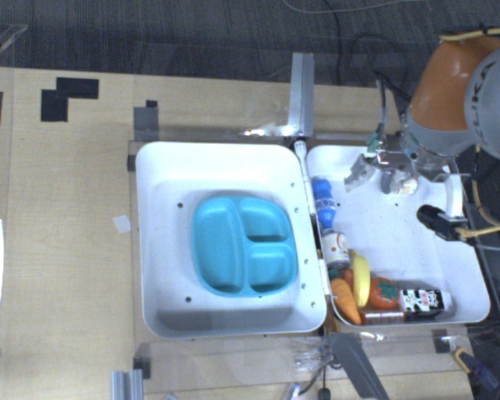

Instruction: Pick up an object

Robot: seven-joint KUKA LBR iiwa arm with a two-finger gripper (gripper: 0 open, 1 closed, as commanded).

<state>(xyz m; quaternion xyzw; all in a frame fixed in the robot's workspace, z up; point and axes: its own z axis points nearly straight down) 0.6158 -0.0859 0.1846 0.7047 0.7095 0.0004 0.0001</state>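
Objects for picking lie in the right bin [450, 257], crowded along its left wall and near corner: a blue bottle [322, 202], a banana [360, 278], a carrot [345, 299] and a dark package [421, 302]. That clustering leaves the far half of the bin floor bare. The gripper [389, 172] hangs over this bare far area, well apart from every item, so nothing is grasped; its jaw opening cannot be determined. The left bin [162, 223] holds a blue divided tray [243, 245].
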